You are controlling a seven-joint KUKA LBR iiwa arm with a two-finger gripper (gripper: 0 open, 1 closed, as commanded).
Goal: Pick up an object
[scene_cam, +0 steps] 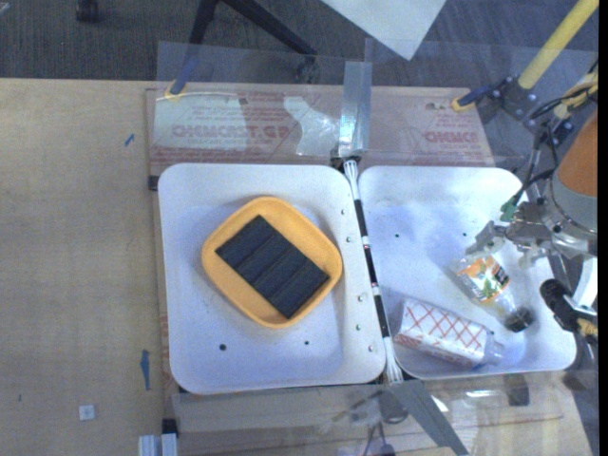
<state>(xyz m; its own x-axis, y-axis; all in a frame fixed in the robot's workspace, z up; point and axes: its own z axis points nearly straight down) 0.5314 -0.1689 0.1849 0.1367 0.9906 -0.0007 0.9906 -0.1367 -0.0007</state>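
In the right bin [418, 202] lies a small clear plastic bottle [488, 281] with an orange and green label and a dark cap, pointing to the lower right. A white box with a red lattice print [443, 332] lies near that bin's front wall. My gripper [519, 243] hangs at the bin's right side, just above and to the right of the bottle's upper end. It is open, with nothing between its fingers. In the left bin [190, 350] a yellow square dish [220, 275] holds a black ribbed slab [272, 266].
The grey arm with its orange band [581, 164] comes in over the right bin's right wall. Cables and a yellow bar [560, 31] stand behind it. A metal divider [355, 112] rises at the back between the bins. An office chair base [237, 8] stands beyond the bench.
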